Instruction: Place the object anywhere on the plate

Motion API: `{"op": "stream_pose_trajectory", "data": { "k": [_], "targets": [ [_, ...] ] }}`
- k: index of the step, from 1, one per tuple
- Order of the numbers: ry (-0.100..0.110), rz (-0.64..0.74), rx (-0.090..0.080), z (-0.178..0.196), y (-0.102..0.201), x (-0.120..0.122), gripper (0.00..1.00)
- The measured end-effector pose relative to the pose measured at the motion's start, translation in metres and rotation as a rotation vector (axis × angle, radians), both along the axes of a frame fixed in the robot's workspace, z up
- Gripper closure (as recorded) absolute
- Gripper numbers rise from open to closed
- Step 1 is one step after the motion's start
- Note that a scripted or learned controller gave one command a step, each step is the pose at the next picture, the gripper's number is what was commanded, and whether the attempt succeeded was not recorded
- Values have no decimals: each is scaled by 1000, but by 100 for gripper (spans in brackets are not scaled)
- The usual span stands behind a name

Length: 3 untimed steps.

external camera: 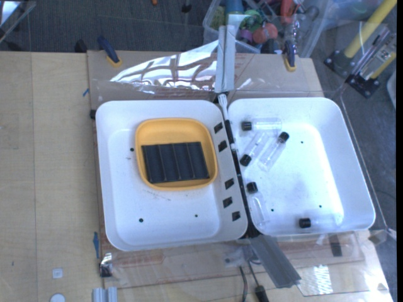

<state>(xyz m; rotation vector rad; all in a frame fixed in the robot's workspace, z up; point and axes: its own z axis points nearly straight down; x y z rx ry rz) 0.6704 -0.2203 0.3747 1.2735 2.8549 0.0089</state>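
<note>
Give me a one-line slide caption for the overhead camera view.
Yellow plate with a ridged black insert in the left bin; clear black-capped vials scattered in the right bin.

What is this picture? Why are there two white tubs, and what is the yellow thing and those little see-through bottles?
A camera above a workbench looks down on it. Two shallow white bins sit side by side. The left bin holds a yellow plate with a dark ridged pad on it. The right bin holds several small clear vials with black caps, lying on their sides. A robot arm is meant to pick one up and put it on the plate. So far the vials lie in their own bin, so that job is not yet done.
</note>
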Motion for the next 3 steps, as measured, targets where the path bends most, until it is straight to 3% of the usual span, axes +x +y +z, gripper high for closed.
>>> {"op": "stream_pose_trajectory", "data": {
  "k": [1, 2, 3],
  "targets": [
    [0, 0, 0, 0, 0, 0, 0],
    [13, 434, -3, -13, 0, -19, 0],
    [6, 661, -9, 55, -2, -19, 0]
  ]
}}
